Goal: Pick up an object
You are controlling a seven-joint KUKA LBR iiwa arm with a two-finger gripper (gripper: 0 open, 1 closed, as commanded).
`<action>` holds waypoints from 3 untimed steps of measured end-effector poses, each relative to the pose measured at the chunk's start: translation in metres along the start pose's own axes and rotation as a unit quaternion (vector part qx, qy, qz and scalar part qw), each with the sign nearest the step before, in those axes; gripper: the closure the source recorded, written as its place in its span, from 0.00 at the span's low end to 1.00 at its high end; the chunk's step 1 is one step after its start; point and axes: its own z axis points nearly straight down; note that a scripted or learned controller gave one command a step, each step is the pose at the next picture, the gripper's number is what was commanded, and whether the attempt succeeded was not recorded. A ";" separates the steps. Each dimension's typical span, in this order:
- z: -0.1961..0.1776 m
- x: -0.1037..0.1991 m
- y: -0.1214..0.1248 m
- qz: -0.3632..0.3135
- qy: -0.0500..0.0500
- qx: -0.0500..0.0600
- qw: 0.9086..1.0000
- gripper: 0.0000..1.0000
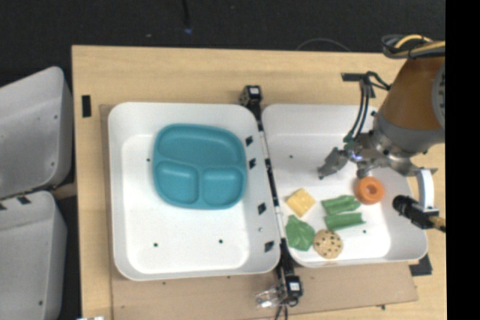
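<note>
Found the food pieces clustered low in the right bin: yellow cheese block, two green beans lying lengthwise left-right, orange piece. Saw end effector just above them, nothing held; grip state not discernible. Noted bin wall close below.

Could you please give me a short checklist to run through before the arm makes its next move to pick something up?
1. Pincer over the right bin, where the items lie: ok.
2. Pincer free of any item, over bare bin floor: ok.
3. Items reachable: yellow piece, two green pieces, green leafy piece, cookie and orange piece all lie in the bin's near half: ok.
4. Room around a target: the yellow piece lies apart from the others: ok; cookie and leafy piece touch: not ok.
5. Finger opening: cannot tell.
6. Blue divided plate in the left bin, out of the way: ok.
</note>
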 end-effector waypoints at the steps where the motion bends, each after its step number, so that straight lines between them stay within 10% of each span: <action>1: 0.057 0.008 -0.005 0.001 0.001 0.001 1.000 0.00; 2: 0.043 0.006 -0.003 0.004 0.000 -0.003 1.000 1.00; 3: 0.000 0.004 0.000 0.001 0.000 -0.004 1.000 1.00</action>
